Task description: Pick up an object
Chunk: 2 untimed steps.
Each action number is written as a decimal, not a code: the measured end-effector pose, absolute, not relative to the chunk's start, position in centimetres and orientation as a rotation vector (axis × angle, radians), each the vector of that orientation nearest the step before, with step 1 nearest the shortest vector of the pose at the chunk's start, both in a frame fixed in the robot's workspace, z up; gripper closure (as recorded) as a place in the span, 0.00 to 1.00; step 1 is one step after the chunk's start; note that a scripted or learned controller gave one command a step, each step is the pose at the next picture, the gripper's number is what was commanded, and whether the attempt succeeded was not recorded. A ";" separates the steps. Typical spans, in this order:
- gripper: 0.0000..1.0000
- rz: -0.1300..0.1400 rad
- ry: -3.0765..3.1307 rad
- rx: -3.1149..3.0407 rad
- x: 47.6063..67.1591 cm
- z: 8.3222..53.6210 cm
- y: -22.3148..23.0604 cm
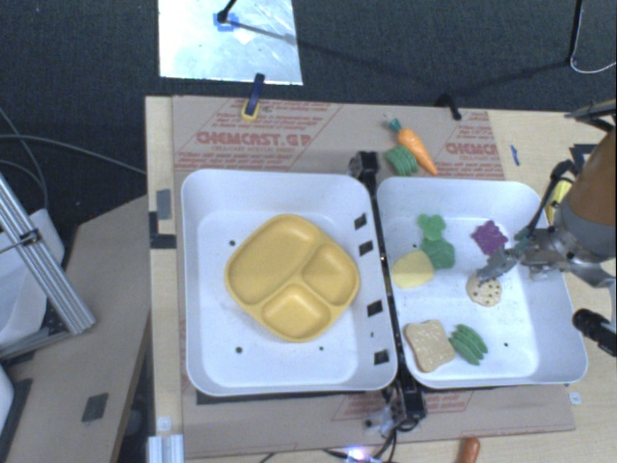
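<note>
Nearest the camera, at the front of the right bin [554, 355], lay a slice of toy toast [429, 344] with a green pea pod [469, 343] just beside it on the right. Behind them, toward the bin's middle, a round speckled cookie [484, 290] rested on the white floor, and the gripper [493, 268] hung directly over it, its metal fingertips at the cookie's upper edge. Whether those tips were spread or pressed together could not be told, nor whether they actually touched the cookie. Nothing was seen pinched between them.

Just behind the gripper sat a purple bunch of grapes [490, 234]. Left of the cookie, a yellow lemon-like piece [413, 271] lay touching a green leafy vegetable [435, 240].

The arm [588, 225] entered from the right, its orange band above the grey wrist.

In the left bin [207, 350] a yellow divided plate [292, 276] lay tilted near the middle. Beyond the bins, on the cardboard sheet [289, 128], lay a toy carrot [415, 146] against another green piece [401, 161], and a blue and yellow clip [254, 97] lay farther left.
</note>
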<state>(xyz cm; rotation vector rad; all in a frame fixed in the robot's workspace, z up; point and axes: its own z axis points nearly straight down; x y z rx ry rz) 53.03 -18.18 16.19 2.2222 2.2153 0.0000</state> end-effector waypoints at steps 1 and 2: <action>0.00 0.005 2.226 2.210 60.0 9.1 -17.7; 0.00 -0.005 2.219 2.231 50.4 8.3 -20.8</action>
